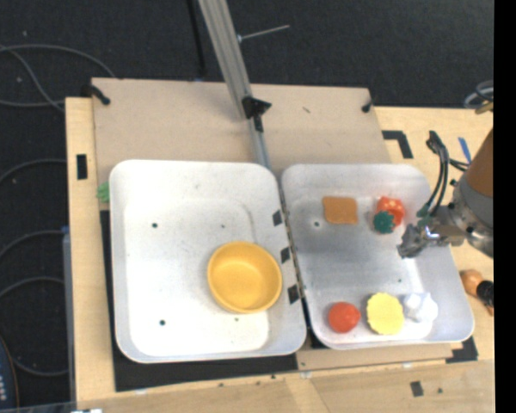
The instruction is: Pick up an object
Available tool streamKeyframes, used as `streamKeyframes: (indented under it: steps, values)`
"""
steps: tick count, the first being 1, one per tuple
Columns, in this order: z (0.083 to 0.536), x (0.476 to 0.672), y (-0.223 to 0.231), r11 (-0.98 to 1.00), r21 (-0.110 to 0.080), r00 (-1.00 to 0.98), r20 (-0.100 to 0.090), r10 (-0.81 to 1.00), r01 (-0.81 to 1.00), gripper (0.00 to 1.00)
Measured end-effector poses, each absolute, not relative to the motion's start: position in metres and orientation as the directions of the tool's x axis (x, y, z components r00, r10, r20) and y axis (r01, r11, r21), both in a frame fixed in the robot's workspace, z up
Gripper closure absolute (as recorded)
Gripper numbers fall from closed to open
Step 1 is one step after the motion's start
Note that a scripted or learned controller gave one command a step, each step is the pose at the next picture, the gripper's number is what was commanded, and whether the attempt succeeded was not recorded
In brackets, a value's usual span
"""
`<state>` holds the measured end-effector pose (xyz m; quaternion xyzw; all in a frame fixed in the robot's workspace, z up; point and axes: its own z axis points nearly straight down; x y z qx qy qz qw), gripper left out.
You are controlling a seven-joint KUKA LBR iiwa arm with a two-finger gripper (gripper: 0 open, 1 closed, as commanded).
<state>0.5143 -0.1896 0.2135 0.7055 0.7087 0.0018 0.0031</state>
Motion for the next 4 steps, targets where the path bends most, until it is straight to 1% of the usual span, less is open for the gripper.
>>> streamKeyframes:
  steps: [1, 2, 3, 4]
  values:
    - [0.227, 0.529, -0.132, 0.010, 0.004, -0.010, 0.001, 1.000, 1.000, 1.00]
    - [0.219, 0.541, -0.081, 0.007, 0.000, -0.007, 0.001, 1.000, 1.000, 1.00]
    - [0.231, 0.549, -0.031, 0.009, 0.002, -0.009, 0.002, 1.000, 1.000, 1.00]
    - [0.231, 0.569, 0.013, 0.008, 0.001, -0.008, 0.002, 1.000, 1.000, 1.00]
